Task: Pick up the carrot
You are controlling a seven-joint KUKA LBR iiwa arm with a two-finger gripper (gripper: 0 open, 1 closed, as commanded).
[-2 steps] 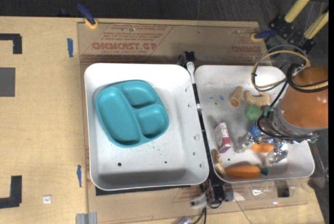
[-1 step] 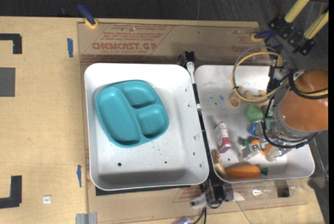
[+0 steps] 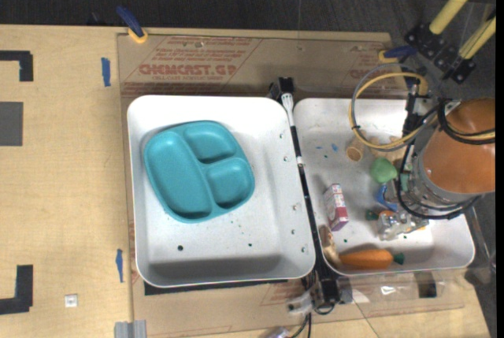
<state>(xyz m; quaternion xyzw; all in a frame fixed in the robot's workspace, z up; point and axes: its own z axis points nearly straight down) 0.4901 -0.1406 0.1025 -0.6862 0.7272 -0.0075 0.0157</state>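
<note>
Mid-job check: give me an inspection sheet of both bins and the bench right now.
Surface: left white bin and right white bin, side by side on the bench.
Job's things: carrot lying at the right bin's near edge, not between any fingers.
Clutter: teal divided plate in left bin; small carton, green ball in right bin.
Grippers: gripper low over the right bin, above the carrot; finger state unclear.
Cables: yellow cable loop beside the arm.
Surroundings: blue clamp on the cardboard sheet.
</note>
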